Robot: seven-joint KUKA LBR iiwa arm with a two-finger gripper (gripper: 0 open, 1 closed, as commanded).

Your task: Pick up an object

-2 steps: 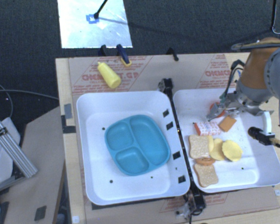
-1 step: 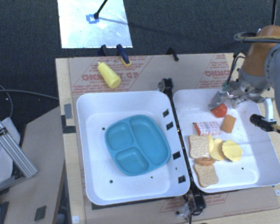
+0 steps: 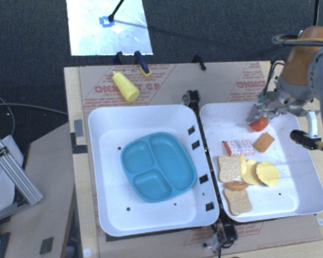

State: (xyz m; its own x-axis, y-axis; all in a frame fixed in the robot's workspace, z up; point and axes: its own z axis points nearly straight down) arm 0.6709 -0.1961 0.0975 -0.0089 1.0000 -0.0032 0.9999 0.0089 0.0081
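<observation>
My gripper [image 3: 261,115] hangs low over the far part of the right bin [image 3: 304,198], coming in from the right. A small red round item [image 3: 259,125] lies directly under its tip, touching or nearly touching it. Whether it is held is unclear from this angle. Nearer the front lie an orange-brown block [image 3: 264,141], a red-and-white packet [image 3: 240,146], two bread slices [image 3: 229,168] [image 3: 238,201], yellow round pieces [image 3: 267,174] and a thin brown piece [image 3: 235,186].
In the left bin [image 3: 105,157] lies a blue divided tray [image 3: 157,165]. A yellow bottle [image 3: 126,86] rests on the bench behind that bin. A black divider strip [image 3: 203,150] runs between the bins. A shiny sheet [image 3: 109,24] sits at the back.
</observation>
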